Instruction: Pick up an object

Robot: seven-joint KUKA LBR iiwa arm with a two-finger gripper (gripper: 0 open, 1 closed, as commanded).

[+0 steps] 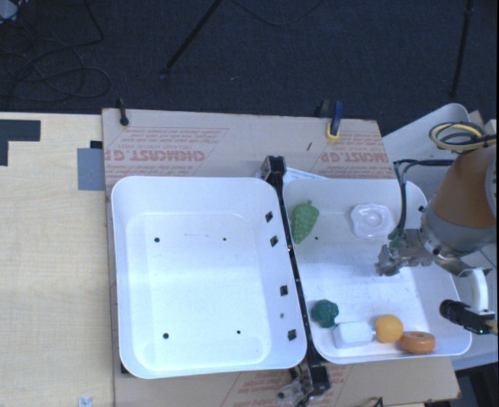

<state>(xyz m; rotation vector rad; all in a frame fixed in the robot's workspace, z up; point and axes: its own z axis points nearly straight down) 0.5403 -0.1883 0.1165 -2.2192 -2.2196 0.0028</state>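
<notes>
The right bin point(351, 278) holds a light green leafy piece point(303, 220) at its far left and a clear plastic cup point(370, 220) toward the back. Along its near edge lie a dark green broccoli piece point(324, 313), a white block point(352, 334), an orange ball point(389, 328) and an orange-brown ring point(417, 342). My gripper point(390, 261) hangs low over the bin's right side, just right of and below the clear cup. Nothing shows between its fingers.
The left bin point(198, 274) sits beside the right one, with a black divider strip point(285, 261) between them. Both rest on a cardboard sheet point(232, 147) on the wooden bench. The arm's orange band point(465, 189) rises at the right edge.
</notes>
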